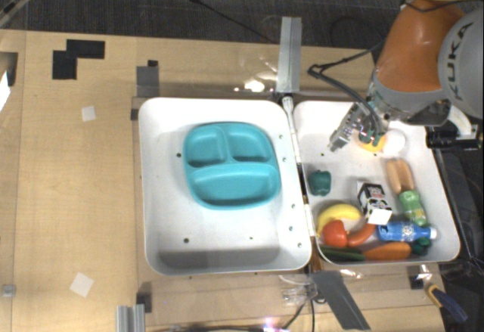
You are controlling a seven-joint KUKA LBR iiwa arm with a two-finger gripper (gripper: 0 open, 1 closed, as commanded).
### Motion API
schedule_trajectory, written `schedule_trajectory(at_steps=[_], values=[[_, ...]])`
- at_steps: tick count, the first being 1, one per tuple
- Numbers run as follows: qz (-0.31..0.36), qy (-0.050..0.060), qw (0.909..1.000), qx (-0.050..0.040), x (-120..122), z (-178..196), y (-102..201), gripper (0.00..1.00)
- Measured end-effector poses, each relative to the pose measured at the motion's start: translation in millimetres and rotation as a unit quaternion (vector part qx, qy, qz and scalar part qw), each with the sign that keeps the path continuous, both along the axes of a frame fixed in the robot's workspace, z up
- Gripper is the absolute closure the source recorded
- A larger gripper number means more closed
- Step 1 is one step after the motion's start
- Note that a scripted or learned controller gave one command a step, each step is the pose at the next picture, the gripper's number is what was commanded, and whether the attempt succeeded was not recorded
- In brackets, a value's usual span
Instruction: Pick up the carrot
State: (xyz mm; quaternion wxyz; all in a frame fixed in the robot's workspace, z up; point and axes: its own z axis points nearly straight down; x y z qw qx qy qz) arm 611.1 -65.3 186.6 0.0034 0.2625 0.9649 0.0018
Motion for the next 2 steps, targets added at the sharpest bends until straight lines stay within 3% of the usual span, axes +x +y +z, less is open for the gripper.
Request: schedule_trajectory(at_steps=[1, 2], values=[[-0.145, 0.001, 0.9895, 0.0004, -46.9, -1.2, 23.8, 1.0], [-0.35, -0.003, 0.9367, 0.0023, -66.3, 214.6, 4.4, 1.0]])
